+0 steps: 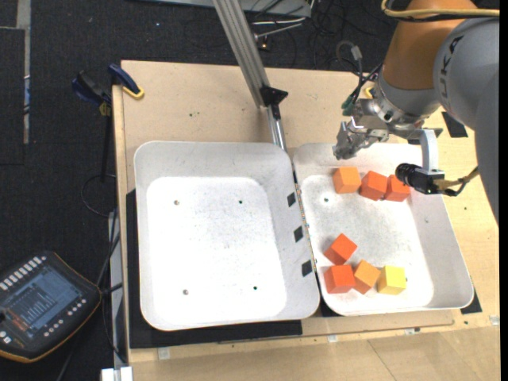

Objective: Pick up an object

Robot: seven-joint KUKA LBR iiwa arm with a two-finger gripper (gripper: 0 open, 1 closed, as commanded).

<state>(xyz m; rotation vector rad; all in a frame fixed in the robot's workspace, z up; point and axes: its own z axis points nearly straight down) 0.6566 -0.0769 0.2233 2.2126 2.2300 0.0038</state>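
Note:
My gripper (349, 146) hangs over the far edge of the right bin (449, 248), just behind an orange block (346, 179). To the right of that block, an orange block (373, 185) and a red-orange block (398, 189) continue the row. Nearer the front of the same bin lie a red-orange block (342, 248), a red-orange block (340, 278), an orange block (366, 275) and a yellow block (392, 279). I see no block lifted off the bin floor.
The left bin (144, 213) stands beside the right one. A slanted metal pole (242, 42) ends at the bins' far junction. A black fitting with a cable (418, 177) hangs by the arm. A blue clamp (111, 82) and a teach pendant (40, 304) lie at left.

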